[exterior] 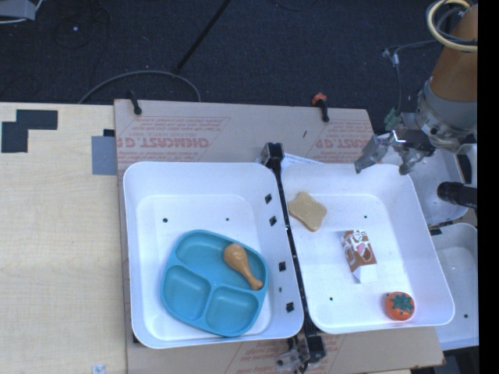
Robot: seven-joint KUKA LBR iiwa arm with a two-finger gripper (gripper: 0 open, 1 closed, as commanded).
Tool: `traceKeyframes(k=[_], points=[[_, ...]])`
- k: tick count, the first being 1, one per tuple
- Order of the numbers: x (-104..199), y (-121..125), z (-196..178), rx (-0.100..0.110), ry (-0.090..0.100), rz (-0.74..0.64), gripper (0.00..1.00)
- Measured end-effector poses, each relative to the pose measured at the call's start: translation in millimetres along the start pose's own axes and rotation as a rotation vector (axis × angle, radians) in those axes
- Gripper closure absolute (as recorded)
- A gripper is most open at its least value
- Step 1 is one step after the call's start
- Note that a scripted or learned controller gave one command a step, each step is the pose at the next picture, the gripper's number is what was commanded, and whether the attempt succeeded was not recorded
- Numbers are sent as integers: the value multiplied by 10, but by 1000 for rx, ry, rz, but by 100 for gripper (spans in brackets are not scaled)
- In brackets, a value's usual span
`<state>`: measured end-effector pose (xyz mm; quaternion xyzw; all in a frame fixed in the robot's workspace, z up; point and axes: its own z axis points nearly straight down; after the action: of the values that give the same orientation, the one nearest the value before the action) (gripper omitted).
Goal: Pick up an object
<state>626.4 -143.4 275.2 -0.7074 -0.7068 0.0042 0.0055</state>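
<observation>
Above the right bin's (437, 287) far corner your gripper (387, 154) is hovering with fingers apart and gripping nothing; the picking is not yet begun.

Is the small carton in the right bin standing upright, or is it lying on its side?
Lying down. The carton rests flat on the floor of the right bin, its printed long face turned upward.
</observation>
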Motion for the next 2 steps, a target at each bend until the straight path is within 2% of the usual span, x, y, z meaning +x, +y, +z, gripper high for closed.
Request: traceKeyframes(k=[1, 2], points=[[0, 18, -75, -13, -2, -2, 0], [64, -63, 508, -5, 0, -1, 0]])
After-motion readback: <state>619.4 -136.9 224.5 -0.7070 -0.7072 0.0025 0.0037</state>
